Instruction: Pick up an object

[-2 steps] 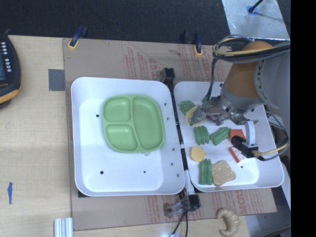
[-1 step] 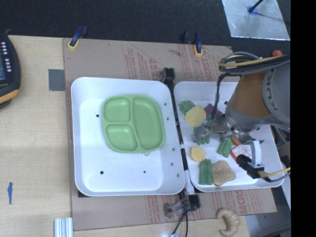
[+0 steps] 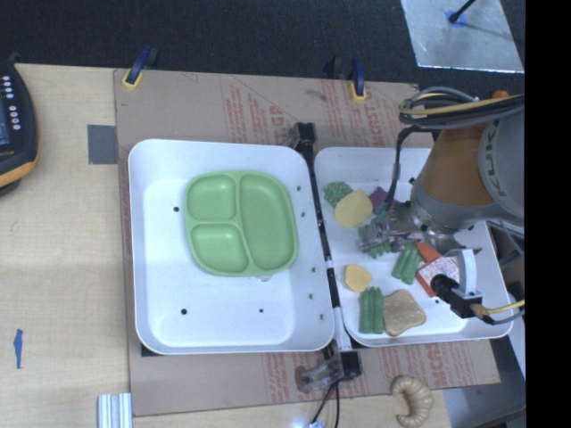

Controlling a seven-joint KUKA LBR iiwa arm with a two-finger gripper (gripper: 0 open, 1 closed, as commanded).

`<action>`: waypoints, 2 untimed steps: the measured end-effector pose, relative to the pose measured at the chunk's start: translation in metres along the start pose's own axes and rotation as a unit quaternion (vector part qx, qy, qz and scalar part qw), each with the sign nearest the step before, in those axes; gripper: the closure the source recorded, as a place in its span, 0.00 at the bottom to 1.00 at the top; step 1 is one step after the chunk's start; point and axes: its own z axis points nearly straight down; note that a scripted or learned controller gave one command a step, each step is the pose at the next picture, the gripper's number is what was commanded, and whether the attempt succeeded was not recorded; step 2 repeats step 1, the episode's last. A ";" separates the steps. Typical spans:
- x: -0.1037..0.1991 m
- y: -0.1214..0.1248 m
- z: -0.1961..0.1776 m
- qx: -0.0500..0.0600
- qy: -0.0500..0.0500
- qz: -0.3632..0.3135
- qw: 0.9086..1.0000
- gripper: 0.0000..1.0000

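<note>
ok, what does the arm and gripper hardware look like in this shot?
Grey KUKA arm with a broad orange band above the wrist. Black and yellow cables loop over its top. The dark metal two-finger gripper sits below the band.

- Yellow rounded piece [image 3: 353,208]: lies in the upper part of the right bin [image 3: 357,337], touching a dark green leafy piece [image 3: 336,191] on its left.
- Small yellow disc [image 3: 358,277]: flat, near the bin's left wall.
- Green ridged pieces [image 3: 371,309]: side by side, upright in the view, just below the disc.
- Tan toast-like slice [image 3: 402,312]: flat, touching the ridged pieces' right side.
- Green elongated piece [image 3: 407,262]: tilted, at the bin's centre, beside an orange piece [image 3: 428,251].
</note>
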 end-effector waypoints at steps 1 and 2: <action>0.087 -0.010 -0.095 -0.005 0.002 -0.003 1.000 1.00; 0.087 -0.010 -0.095 -0.005 0.002 -0.003 1.000 1.00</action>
